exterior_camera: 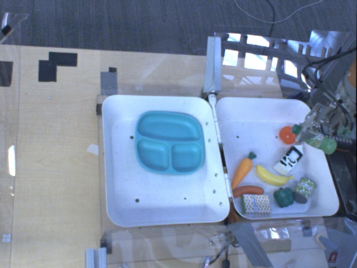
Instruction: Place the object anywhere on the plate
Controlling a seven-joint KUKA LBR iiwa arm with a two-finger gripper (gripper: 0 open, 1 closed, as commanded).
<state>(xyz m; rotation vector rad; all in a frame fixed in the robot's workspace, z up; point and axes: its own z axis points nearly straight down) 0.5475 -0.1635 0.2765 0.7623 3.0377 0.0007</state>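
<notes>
The blue sectioned plate [169,142] sits bare in the left bin [114,166], while the toys, among them a carrot [242,171], a banana [272,176] and a small orange ball [287,134], lie crowded in the right bin [245,113]. The gripper [312,128] hovers at that bin's far right edge beside the ball; I cannot tell how it is set. With the pieces packed close, a descent risks nudging neighbours or closing on nothing.

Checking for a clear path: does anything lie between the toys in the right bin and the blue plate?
Just the raised rims where the two bins meet. The blue plate lies bare in the left bin.
</notes>
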